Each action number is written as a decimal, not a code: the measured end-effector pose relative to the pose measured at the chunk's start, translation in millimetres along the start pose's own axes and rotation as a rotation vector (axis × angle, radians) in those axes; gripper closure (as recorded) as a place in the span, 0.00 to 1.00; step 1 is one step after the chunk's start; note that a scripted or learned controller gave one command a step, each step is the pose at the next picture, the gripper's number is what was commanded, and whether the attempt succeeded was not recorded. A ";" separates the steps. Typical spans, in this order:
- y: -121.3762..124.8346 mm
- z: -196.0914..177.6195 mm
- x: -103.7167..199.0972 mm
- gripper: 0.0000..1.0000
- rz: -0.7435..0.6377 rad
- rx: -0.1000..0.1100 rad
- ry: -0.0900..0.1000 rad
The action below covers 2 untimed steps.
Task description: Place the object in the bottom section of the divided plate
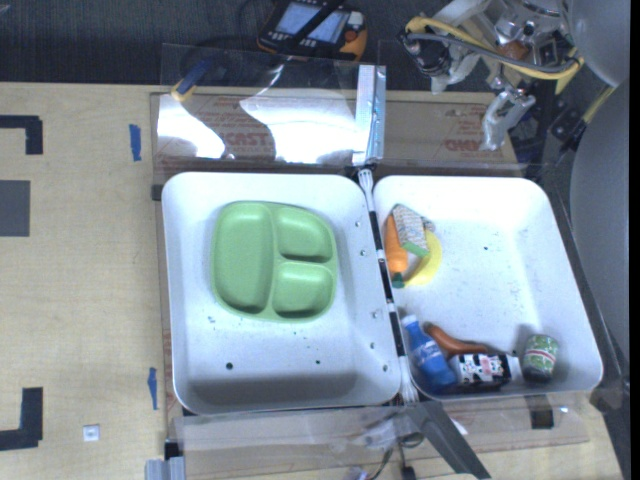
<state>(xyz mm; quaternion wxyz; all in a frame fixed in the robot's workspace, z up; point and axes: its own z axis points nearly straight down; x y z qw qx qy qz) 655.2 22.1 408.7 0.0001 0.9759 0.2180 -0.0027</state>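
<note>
Hovering gripper (499, 118): upper right of the frame, above the bench's back edge and just past the far rim of the right bin; a pale part points down from a cluster of yellow hoses and metal fittings. Whether it is open or closed cannot be told, and nothing is seen in its grasp.
Objects relative to gripper: all lie lower in the frame, inside the right bin (520, 268), well apart from the gripper.
Nearest objects: an orange item (397, 255) with a printed wrapper, touching a yellow item (429, 261), both against the bin's left wall.
Farther objects: along the lower wall, a blue item (430, 360), an orange-brown item (452, 340) just above it, a black-and-white bottle (486, 368) lying on its side, and a green can (541, 356) at the lower right corner.
Object count: six, as far as can be made out.
Divided plate (245, 258): one, green, in the left bin (200, 358), centre left of the frame; three sections, one large on the left and two small on the right, none holding anything.
Bins: two, white, side by side and touching along the middle.
Arm (600, 28): one, grey, at the frame's upper right edge.
Handheld screen (305, 23): one, top centre, beyond the bins.
</note>
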 end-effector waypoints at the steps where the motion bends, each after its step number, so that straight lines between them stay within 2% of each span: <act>1: -34.2 226.7 -11.1 0.00 0.242 0.001 0.000; 2: -77.5 33.9 -34.8 0.00 0.242 -0.002 0.002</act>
